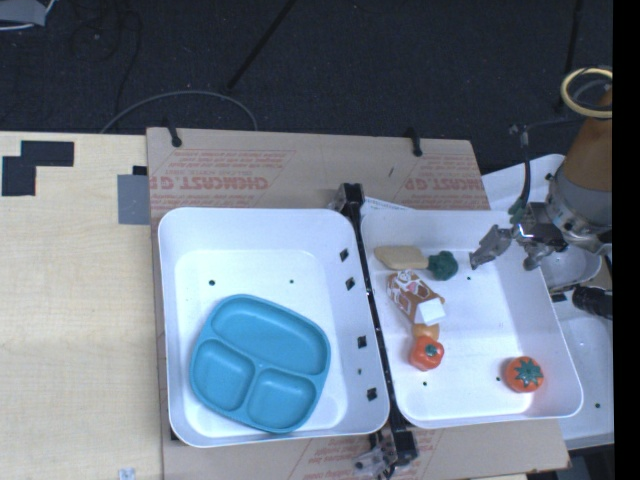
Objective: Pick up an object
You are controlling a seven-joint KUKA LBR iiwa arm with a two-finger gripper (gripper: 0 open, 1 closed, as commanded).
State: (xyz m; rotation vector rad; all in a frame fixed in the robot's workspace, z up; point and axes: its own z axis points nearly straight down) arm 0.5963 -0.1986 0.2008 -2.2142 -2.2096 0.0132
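Observation:
My gripper (512, 247) hangs over the upper right part of the right bin (500, 408), its two fingers spread apart with nothing between them. To its left lie a tan flat piece (400, 257) and a dark green lump (442, 264). Below those rest a brown-and-white patterned box (415, 296) and a red pepper-like toy (427, 353). An orange pumpkin-like toy (523, 373) sits near the bin's lower right corner, well below the gripper.
The left bin (200, 238) bears a blue divided plate (260, 362). A black divider (365, 308) runs between the bins. Cardboard (300, 173) lies under both bins. Cables and white bench edge are at the right.

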